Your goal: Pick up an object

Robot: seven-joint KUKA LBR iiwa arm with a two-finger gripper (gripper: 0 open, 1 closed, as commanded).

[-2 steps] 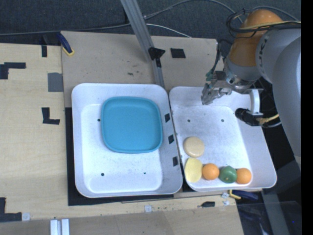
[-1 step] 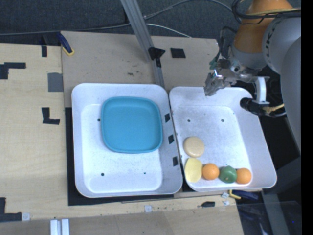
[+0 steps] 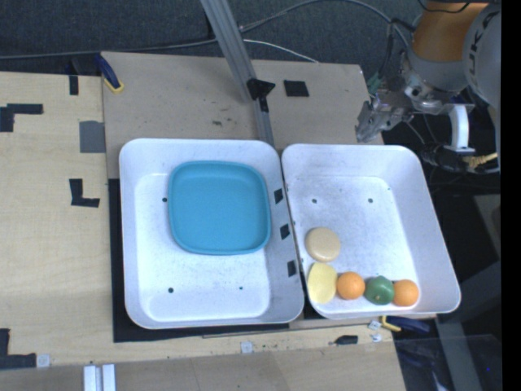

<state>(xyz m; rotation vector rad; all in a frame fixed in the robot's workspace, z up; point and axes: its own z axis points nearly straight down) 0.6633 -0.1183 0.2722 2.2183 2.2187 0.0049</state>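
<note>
You look down from one fixed camera above the bench (image 3: 49, 218), tilted at a slant and far enough back to take in both white bins: the left bin (image 3: 138, 243) and the right bin (image 3: 423, 218) (side by side, mid-frame). The arm (image 3: 452, 31) enters from your upper right.

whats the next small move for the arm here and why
Probably bring the gripper toward the near end of the right bin. It sits above that bin's far rim, holding nothing, while the beige piece, yellow piece, two orange balls and green piece cluster there.
</note>
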